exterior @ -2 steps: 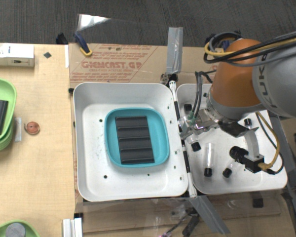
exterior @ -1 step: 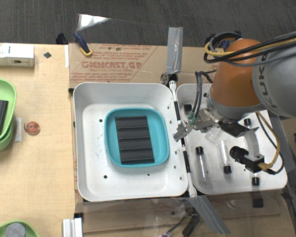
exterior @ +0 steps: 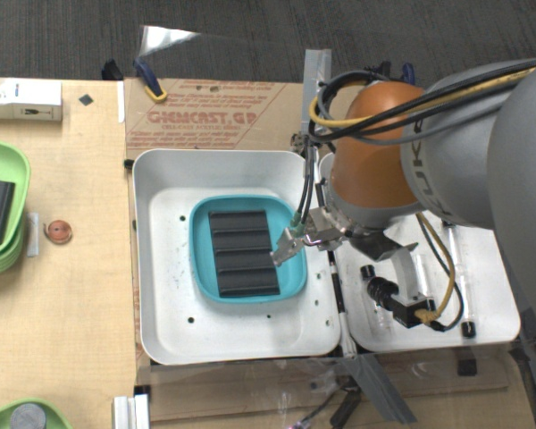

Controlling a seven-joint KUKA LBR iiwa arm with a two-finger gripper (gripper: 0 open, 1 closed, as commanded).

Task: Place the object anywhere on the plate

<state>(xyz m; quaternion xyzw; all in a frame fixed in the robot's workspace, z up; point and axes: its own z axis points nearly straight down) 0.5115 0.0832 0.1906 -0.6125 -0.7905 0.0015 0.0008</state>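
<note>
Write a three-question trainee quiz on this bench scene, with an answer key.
1. True or false: the black ridged block lies on the blue plate.
2. Which bin holds the plate: A) left bin, B) right bin?
3. Fill in: the gripper hangs over the plate's ____ edge in the picture.

Key: 1 true. 2 A. 3 right.

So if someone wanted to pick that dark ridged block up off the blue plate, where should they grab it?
Probably across its two long sides, coming straight down from above. The dark ridged block lies flat in the blue plate, so only its top and edges are reachable, and its narrow width would likely suit a two-finger gripper best.
</note>
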